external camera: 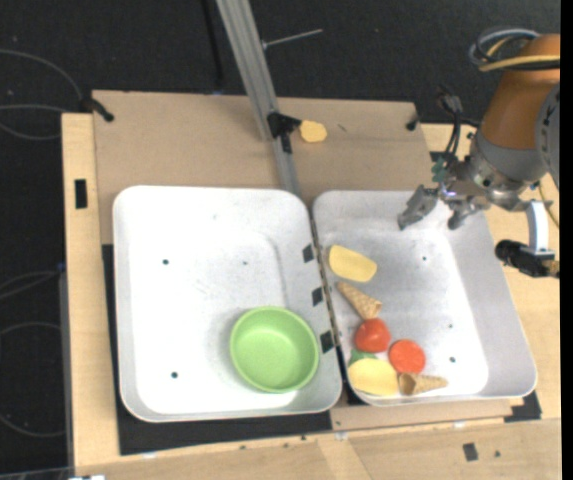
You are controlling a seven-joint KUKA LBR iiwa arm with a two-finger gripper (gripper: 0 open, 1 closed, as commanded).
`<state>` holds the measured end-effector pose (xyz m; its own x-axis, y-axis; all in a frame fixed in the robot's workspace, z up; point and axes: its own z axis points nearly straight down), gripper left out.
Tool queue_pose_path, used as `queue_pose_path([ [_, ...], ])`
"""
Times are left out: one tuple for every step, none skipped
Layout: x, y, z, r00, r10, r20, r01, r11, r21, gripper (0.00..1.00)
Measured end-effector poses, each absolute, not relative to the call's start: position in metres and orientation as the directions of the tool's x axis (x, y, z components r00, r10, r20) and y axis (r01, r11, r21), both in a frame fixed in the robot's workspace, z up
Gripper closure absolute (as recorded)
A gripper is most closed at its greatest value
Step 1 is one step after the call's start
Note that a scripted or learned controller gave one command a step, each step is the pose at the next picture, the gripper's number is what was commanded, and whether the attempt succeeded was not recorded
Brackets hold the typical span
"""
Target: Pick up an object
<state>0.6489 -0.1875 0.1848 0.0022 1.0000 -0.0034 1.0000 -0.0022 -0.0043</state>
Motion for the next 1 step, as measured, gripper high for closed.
queue_pose_path([
  [0.6420,-0.1967,0.1373,0.001,1.000,-0.004,1.000,-0.001,-0.004,0.00],
])
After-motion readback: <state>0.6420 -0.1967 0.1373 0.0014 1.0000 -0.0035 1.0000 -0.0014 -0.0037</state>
